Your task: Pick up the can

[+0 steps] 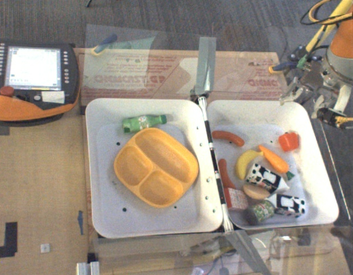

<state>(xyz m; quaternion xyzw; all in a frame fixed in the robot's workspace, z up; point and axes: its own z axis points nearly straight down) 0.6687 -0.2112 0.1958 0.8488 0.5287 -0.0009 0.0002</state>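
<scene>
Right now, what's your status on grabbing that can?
Gripper up beyond right bin's far corner, holding nothing. Can on its side at right bin's near edge, untouched. Cow-print carton touching it.

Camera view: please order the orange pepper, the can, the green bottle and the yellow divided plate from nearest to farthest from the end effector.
From the end effector at upper right:
1. Orange pepper, right bin, upper right.
2. Can, right bin, near edge.
3. Yellow divided plate, left bin, centre.
4. Green bottle, left bin, far edge.
</scene>
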